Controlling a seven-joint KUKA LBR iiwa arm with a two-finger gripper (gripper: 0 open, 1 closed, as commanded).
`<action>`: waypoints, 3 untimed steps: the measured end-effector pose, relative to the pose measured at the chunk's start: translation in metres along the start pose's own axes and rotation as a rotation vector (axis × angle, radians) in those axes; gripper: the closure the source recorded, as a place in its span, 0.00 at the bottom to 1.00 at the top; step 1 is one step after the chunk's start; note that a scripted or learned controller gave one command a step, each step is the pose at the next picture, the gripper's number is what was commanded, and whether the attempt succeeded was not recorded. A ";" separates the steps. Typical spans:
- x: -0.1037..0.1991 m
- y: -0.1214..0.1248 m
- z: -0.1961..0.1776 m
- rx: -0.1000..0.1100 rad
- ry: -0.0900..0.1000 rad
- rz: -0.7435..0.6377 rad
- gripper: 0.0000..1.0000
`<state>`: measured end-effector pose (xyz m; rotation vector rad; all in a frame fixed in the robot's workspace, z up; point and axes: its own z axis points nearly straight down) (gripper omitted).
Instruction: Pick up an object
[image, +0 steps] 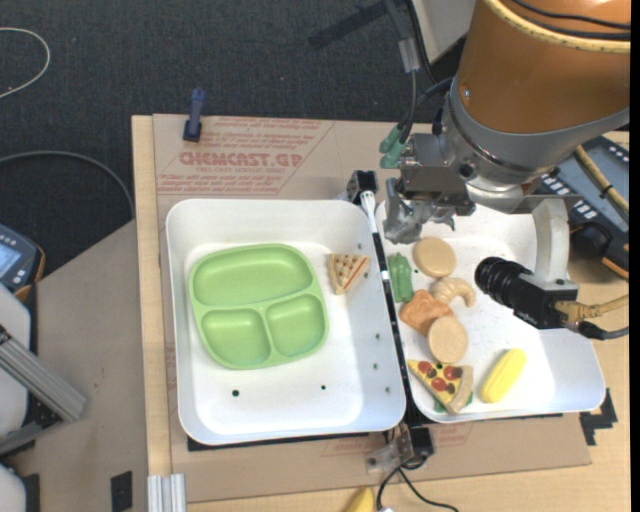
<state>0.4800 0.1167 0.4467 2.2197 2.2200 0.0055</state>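
My gripper (418, 222) hangs over the far left corner of the right bin (560, 400), open with nothing between its fingers. Just below it lie a round tan biscuit (434, 257) and a green pickle-like piece (400, 277) by the bin's left wall. Further toward the front are a curled beige piece (455, 291), an orange chunk (424, 311), a tan oval (448, 339), a pizza slice (445, 382) and a yellow corn-like piece (502, 374). In the left bin (300, 400) sit a green divided tray (260, 303) and a waffle wedge (348, 270).
The arm's big orange and grey body (540, 80) hangs over the back right. A black cylinder with a cable (515, 290) and a white bracket (550, 240) stick out over the right bin. Both bins rest on a cardboard sheet (250, 150).
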 end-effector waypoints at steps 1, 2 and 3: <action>0.000 0.001 -0.010 -0.003 0.000 0.000 1.00; 0.001 0.001 -0.021 -0.005 0.000 -0.001 1.00; 0.036 -0.004 0.149 0.022 -0.006 -0.002 1.00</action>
